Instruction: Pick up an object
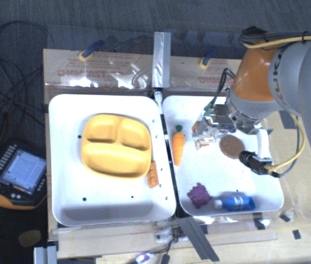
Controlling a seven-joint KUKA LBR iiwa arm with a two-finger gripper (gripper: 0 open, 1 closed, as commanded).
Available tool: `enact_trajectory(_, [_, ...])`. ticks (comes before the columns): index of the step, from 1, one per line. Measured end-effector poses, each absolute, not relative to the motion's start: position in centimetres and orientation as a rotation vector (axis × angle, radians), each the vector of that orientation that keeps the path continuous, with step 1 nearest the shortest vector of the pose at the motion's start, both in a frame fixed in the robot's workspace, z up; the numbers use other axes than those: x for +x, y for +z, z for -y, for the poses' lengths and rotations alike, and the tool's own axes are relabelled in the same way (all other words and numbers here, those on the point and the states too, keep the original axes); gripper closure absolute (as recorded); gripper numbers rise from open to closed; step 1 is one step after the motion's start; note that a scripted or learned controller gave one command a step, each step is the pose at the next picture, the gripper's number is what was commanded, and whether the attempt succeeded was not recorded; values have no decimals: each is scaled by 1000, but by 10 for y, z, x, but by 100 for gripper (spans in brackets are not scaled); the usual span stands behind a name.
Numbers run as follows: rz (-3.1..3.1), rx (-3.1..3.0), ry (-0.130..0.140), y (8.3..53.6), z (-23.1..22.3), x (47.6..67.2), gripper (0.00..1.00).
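My gripper [201,134] hangs low over the upper middle of the right bin [273,194], reaching in from the right. Just left of it lies an orange carrot [178,146] with a green top, pointing toward the front. A flat brown disc [232,146] lies to the gripper's right, partly under the wrist. A purple bunch of grapes [199,194] and a blue bottle [236,203] on its side rest near the bin's front wall. The view shows nothing clearly held.
The left bin [67,202] holds a yellow divided plate [116,145] and a small orange piece [153,175] against the wall between the bins. A black cable end [254,162] hangs from the arm over the right bin.
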State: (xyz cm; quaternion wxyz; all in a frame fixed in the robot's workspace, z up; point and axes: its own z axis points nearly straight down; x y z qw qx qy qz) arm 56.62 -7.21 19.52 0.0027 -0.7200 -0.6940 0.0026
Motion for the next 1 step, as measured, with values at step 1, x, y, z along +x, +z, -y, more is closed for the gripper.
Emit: enact_trajectory(1, [2315,-2118,10,244,-40,585,100])
